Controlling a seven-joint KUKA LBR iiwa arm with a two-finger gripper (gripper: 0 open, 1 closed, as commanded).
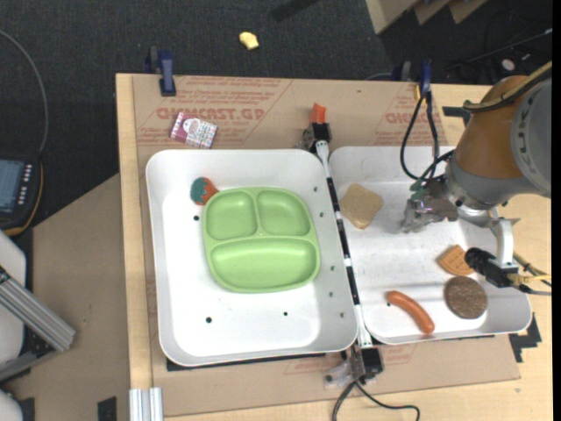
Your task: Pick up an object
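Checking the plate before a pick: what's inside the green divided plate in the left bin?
All three compartments of the green plate look bare. A small red and teal object lies beside its upper left corner, outside it. Whatever is underneath the plate is covered.

Arm reaching into the right bin, green tray lying in the left

The gripper (419, 215) is hanging over the right bin (386, 266), just beside a tan sponge-like block (360, 205); nearer the camera from that block are lying a sausage (411, 310), a brown disc (465, 297) and an orange wedge (453, 260). A green divided tray (259, 239) is filling the left bin (175, 279), a small red-and-teal ball (203, 190) touching its corner.
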